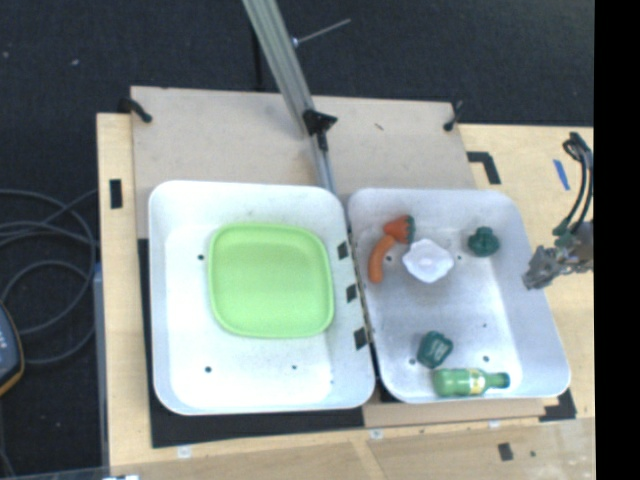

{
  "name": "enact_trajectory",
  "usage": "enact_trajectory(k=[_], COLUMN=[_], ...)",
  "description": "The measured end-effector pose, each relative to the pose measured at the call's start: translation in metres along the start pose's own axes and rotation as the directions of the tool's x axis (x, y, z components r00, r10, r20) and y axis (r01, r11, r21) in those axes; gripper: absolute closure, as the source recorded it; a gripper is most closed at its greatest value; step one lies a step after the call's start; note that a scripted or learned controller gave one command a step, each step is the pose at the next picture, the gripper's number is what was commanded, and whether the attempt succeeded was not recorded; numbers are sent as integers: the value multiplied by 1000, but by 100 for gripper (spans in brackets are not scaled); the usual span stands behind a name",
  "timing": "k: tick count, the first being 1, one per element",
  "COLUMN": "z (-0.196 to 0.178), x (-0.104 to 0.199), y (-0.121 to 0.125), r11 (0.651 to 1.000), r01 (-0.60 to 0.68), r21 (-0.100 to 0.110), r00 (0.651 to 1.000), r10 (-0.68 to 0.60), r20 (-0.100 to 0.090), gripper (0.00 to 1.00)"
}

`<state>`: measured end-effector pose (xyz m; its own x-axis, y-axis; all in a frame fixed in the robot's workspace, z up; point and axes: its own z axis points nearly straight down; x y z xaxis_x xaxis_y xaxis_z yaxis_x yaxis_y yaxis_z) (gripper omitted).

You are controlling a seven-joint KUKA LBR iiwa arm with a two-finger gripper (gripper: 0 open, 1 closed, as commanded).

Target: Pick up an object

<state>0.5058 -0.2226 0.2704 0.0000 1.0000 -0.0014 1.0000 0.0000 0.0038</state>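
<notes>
The right bin (pixel 520 298) holds several small objects. An orange carrot-shaped toy (pixel 386 248) lies at its upper left, beside a small white bowl (pixel 428 261). A dark green piece (pixel 483 241) sits toward the upper right, another dark green piece (pixel 434 347) lies lower down, and a green bottle (pixel 470 379) lies on its side near the front wall. My gripper (pixel 548 268) hangs just past the bin's right rim, apart from every object, with part of the arm cut off by the frame's right side.
The left bin (pixel 180 368) carries a light green square plate (pixel 270 279). A grey metal pole (pixel 285 63) slants from the top down to the gap between the bins. Cables lie on the dark floor at the left (pixel 45 258).
</notes>
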Motion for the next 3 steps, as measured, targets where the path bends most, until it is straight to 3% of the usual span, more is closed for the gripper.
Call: enact_trajectory(k=[3], z=[32], x=[165], y=[-5], r11=[1000], r01=[3], r21=[4], r00=[1000], r10=[-3], r20=[-2], gripper=[100])
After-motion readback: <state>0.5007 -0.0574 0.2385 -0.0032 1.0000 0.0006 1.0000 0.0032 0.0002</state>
